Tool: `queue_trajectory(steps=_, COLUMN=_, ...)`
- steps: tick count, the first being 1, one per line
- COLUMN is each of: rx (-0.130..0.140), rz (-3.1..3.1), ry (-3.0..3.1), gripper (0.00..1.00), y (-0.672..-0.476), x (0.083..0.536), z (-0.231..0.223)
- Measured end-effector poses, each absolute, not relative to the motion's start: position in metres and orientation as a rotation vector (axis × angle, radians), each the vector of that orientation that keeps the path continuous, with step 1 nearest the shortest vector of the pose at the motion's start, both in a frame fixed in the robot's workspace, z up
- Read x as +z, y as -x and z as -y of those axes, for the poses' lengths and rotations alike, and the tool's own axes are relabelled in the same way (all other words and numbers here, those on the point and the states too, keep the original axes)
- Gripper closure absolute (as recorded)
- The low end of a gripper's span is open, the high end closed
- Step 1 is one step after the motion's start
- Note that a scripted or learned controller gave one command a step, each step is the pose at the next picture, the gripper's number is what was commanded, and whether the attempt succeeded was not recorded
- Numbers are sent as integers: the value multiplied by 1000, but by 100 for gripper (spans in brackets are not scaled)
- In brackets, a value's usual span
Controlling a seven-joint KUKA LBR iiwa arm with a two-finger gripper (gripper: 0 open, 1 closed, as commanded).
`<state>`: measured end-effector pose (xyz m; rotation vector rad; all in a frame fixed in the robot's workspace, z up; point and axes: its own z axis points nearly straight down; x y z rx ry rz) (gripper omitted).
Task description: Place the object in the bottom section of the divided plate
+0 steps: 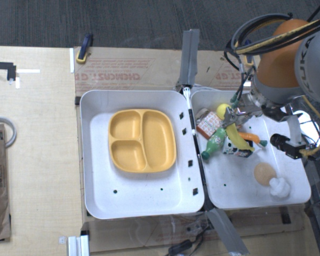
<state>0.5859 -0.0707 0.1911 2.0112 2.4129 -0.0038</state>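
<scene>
Divided plate (143,141) in left bin (96,196).

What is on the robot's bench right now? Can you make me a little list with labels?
left bin: holds the yellow divided plate, all three sections bare
right bin: a heap of toy food and small things
heap: green bottle, banana, lemon, carrot, red-and-white packet
away from heap: tan round thing beside a white lump
claw: low over the heap, near the lemon
task progress: nothing on the plate yet
</scene>
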Motion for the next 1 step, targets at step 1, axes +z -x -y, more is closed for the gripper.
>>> queue_trajectory(steps=1, rx=-4, rz=-2413, ry=-2011, gripper=0, y=-586, x=191, z=71)
